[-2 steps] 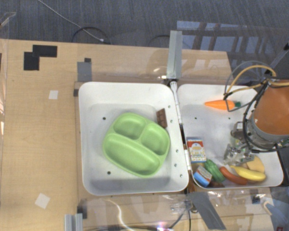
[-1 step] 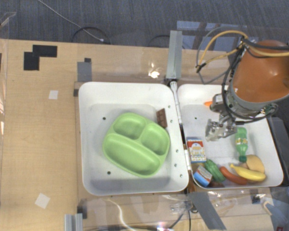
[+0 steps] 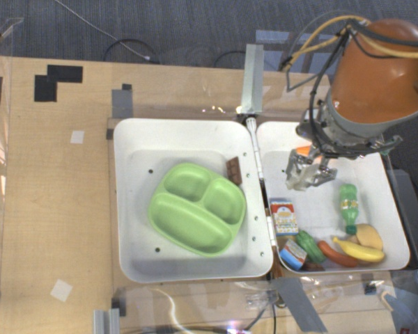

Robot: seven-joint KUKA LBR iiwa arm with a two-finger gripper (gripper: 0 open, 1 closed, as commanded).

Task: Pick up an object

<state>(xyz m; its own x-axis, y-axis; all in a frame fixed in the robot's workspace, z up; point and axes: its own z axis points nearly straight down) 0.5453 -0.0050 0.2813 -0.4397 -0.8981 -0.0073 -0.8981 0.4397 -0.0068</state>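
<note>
While toys crowd the right bin's (image 3: 397,207) near edge, the gripper (image 3: 308,172) hangs over bare floor, finger state unclear.

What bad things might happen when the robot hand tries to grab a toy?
1. The toys in the right bin lie crowded in its near corner: banana touching its neighbours, so fingers may hit two at once.
2. The gripper hangs over bare floor, so closing here would likely grab nothing.
</note>
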